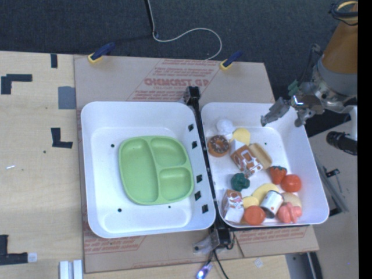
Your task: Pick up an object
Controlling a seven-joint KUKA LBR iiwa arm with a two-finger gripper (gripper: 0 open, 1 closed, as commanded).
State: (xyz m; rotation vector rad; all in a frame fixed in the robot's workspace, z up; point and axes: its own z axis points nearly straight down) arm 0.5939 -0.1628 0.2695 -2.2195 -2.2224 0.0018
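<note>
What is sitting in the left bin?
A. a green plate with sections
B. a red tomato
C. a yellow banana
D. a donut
A: the green divided plate lies alone in the left bin, while the toy foods are piled in the right bin.

We read red printing on the cardboard sheet [174, 80] under the bins, upside down from this view; it seems to say "CHEMCAST", uncertain; smaller lines there stay illegible.
</note>
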